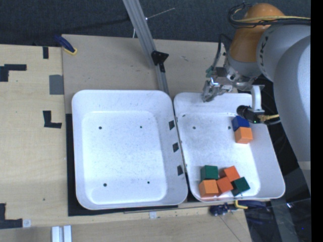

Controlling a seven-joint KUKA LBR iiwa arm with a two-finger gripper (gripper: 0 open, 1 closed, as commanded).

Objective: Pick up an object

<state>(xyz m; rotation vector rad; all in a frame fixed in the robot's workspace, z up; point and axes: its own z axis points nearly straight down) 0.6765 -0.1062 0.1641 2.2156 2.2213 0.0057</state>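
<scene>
I am hovering my pincer (209, 93), seemingly holding nothing though I cannot tell its opening, over the right bin's (197, 101) far rim, judging I must next descend toward the blocks (221, 180) clustered at its near edge.

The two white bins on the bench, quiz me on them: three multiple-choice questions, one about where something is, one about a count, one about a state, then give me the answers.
1. Where do the small coloured blocks lie?
A. left bin
B. right bin
C. on the bench

2. How many green blocks are there?
A. none
B. two
C. four

3. Where is the gripper?
A. above the right bin's far edge
B. down among the near blocks
C. over the left bin

Answers:
1 B: every block lies in the right shallow white bin, none in the left shallow white bin.
2 B: one green block and another sit in the near cluster.
3 A: the two-finger gripper hangs at that far rim.
</scene>
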